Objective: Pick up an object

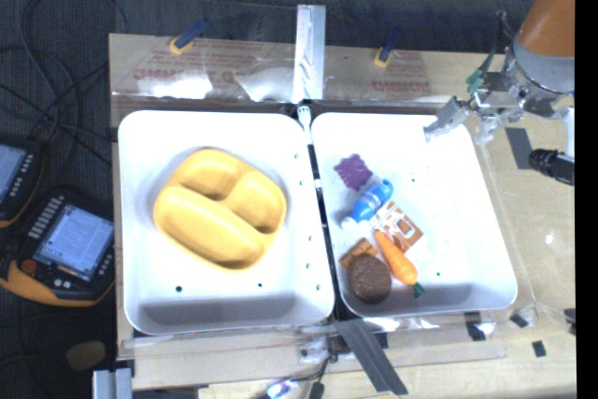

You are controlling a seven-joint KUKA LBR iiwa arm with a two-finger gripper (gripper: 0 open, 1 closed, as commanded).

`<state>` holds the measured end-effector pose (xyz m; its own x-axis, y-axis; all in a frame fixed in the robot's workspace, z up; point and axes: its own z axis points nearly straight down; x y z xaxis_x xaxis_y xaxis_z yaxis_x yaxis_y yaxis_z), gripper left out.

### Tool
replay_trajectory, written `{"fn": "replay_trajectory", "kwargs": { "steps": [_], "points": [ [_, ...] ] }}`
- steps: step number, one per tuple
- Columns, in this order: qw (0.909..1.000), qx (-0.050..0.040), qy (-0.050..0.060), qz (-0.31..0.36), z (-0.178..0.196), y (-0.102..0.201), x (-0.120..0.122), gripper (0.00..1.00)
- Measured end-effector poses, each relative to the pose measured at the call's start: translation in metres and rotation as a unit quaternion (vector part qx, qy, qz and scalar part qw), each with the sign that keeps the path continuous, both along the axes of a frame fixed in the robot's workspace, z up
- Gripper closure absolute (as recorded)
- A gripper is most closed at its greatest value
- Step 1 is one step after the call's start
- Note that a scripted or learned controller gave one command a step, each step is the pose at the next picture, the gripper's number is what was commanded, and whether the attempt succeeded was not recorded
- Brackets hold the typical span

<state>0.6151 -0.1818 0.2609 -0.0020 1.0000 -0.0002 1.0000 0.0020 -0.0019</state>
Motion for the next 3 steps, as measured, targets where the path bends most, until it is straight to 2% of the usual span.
{"fn": "replay_trajectory", "kwargs": {
  "steps": [1, 2, 3],
  "points": [
    [0.9995, 0.0003, 0.0, 0.03, -0.083, 0.084, 0.023, 0.0],
    [0.9938, -0.0007, -0.005, 0.111, -0.172, 0.077, -0.049, 0.0],
    [0.9937, -0.0009, -0.007, 0.111, -0.162, 0.077, -0.048, 1.0]
  ]
}}
